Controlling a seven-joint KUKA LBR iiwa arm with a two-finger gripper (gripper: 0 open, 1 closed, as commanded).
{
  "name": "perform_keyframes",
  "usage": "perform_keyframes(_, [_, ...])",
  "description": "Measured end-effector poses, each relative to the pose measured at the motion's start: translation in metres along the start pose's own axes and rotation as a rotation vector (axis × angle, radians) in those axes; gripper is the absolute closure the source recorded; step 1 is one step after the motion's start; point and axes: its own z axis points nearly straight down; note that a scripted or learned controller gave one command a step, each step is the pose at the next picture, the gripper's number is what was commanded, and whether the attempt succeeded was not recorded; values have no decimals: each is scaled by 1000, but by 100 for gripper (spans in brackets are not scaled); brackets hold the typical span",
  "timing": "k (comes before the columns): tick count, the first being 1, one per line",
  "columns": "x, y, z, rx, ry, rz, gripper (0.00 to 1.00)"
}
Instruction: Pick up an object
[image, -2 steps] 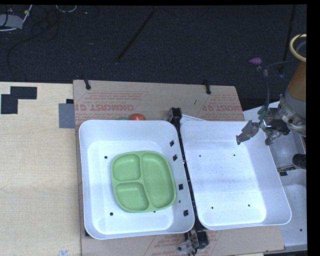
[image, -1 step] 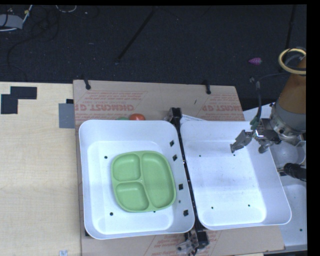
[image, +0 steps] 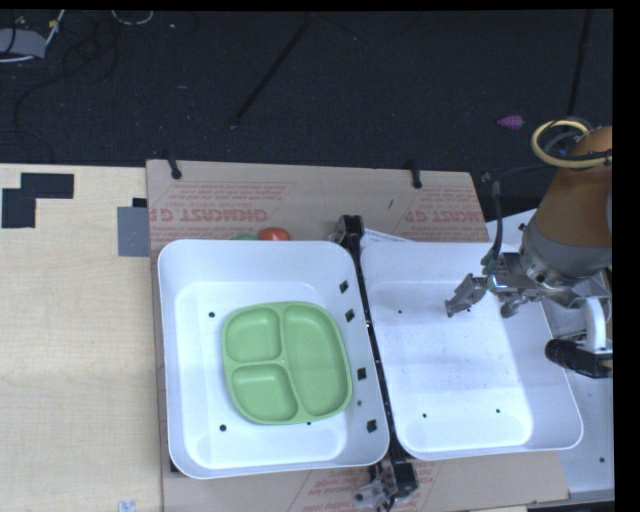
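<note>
A green three-compartment plate (image: 286, 362) lies flat in the middle of the left bin (image: 190, 300). My gripper (image: 487, 300) hangs over the upper right part of the right bin (image: 540, 430), well apart from the plate. Its two fingers are spread, one pointing left and one to the right, with nothing between them. The grey arm with its orange band reaches in from the right edge.
A small red and green object (image: 266, 236) lies on the cardboard just behind the left bin's far wall. A black divider with clips (image: 362, 340) runs between the bins. A black part (image: 578, 356) juts out at the right bin's right side.
</note>
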Motion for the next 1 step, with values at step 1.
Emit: perform_keyframes(1, [9, -8, 53, 0, 0, 0, 0])
